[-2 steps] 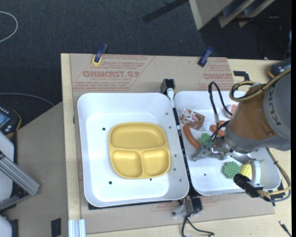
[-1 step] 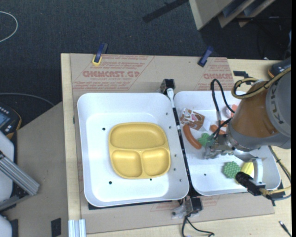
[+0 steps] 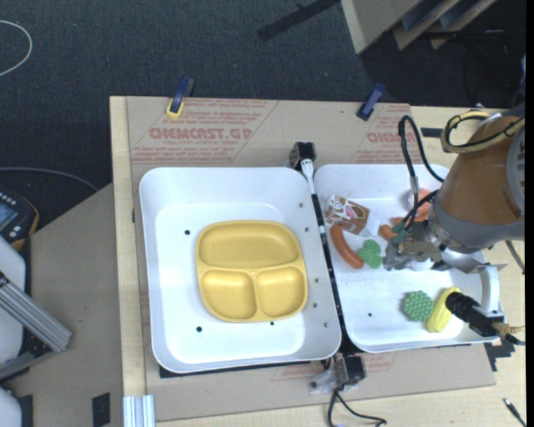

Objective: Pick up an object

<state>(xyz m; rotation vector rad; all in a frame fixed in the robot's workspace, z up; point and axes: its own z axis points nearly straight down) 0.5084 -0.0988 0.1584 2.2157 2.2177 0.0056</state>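
right white bin (image 3: 367, 329) holds a small round green toy (image 3: 370, 253); hand (image 3: 404, 253) grip unclear.

The floor (image 3: 125, 50) is dark blue-grey carpet. A thin pale cable (image 3: 21, 25) makes a loop on it at the top left. The desk (image 3: 250, 125) has a light brown top with red letters printed on it. Two clamps sit on its far edge, a blue and yellow one (image 3: 178, 97) on the left and a dark blue one (image 3: 370, 102) more to the right. At the top right stands a pale piece of furniture (image 3: 392, 21). At the left edge is a dark device with a yellow edge (image 3: 15, 218), and below it a silver metal bar (image 3: 33, 317). The light is soft and even.
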